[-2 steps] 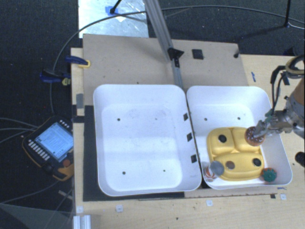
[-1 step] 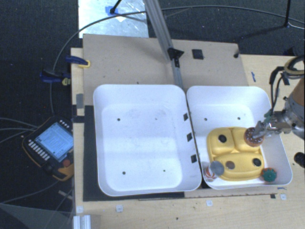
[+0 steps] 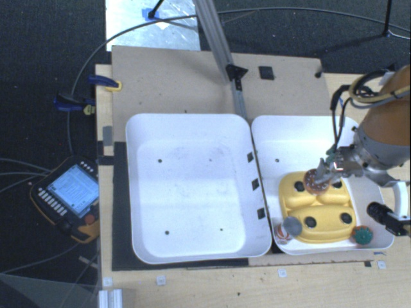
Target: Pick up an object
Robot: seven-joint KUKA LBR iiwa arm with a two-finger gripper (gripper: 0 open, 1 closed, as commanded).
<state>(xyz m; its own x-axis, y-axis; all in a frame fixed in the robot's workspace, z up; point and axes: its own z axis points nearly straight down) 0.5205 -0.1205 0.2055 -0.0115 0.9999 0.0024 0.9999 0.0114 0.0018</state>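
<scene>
A big yellow moulded piece [image 3: 319, 213] with black dots lies in the front half of the right bin [image 3: 282, 140]. On its upper edge sits a small brown ring-shaped object [image 3: 314, 183]. My gripper [image 3: 325, 172] hangs directly over that brown object, at or just above it, and the arm comes in from the right. A small grey ball with a red bit [image 3: 290, 226] rests at the yellow piece's front left corner. At its front right corner lies a green ball [image 3: 363, 235].
The left bin [image 3: 138, 172] stands beside the right one, their walls meeting at the centre with black clips [image 3: 255, 183]. A black part of the arm [image 3: 385, 217] overhangs the right bin's right rim. A pendant [image 3: 67, 194] lies off the bench at left.
</scene>
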